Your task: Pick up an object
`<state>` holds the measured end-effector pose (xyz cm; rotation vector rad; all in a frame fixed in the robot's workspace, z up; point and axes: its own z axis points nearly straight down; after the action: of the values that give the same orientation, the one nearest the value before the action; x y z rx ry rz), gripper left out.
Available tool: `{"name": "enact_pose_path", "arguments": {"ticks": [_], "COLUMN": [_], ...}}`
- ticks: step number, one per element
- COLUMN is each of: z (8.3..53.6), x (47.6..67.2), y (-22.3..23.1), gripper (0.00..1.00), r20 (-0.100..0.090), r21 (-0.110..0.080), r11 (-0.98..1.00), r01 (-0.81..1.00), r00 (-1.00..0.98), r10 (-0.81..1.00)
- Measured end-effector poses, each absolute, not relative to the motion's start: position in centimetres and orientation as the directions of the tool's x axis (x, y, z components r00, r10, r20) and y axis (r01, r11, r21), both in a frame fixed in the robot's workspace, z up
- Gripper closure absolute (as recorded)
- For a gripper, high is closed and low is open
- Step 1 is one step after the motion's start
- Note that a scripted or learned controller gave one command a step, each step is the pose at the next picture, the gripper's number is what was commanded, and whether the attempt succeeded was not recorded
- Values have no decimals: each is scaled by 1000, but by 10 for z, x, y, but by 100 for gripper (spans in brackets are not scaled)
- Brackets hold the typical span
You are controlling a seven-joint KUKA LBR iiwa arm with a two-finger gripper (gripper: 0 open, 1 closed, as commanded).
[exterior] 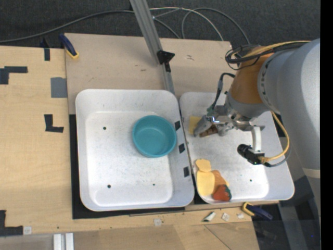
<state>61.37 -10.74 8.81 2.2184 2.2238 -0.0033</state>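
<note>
Nearest the camera, at the front edge of the right-hand shallow white bin, lies a small pile of soft-looking toy food: a pale yellow rounded piece with an orange-red lump tucked against its right side. They sit against the front-left corner wall, probably a poor spot for a grasp, since the rim crowds one side.

Further back in the same bin, the grey arm's gripper is down at the bin floor near the left wall, with the orange band above it. Its jaws appear to be pressed around a small brown object, which shows between the finger tips, beside a pale yellow flat piece lying just to its left. Whether the brown object is truly clamped or merely touched is hard to tell from this slant. A low, near-vertical approach suits a thing lying flat on the floor.

In the left-hand white bin, a teal round plastic bowl stands upright, well apart from the gripper.

Beyond both bins, the light wooden tabletop carries a grey metal post and black cables.
</note>
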Motion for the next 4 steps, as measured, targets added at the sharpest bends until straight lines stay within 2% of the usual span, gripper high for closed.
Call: {"name": "enact_pose_path", "arguments": {"ticks": [1,3,4], "z": [99,225,249], "x": [614,622,623], "y": [-107,-105,-104], "gripper": [100,100,100], "r20": [-1,-1,0], "r21": [0,5,2], "r11": [3,2,2], "r01": [1000,1000,1000], "r00": [-3,-2,-2], "r10": [1000,1000,1000]}}
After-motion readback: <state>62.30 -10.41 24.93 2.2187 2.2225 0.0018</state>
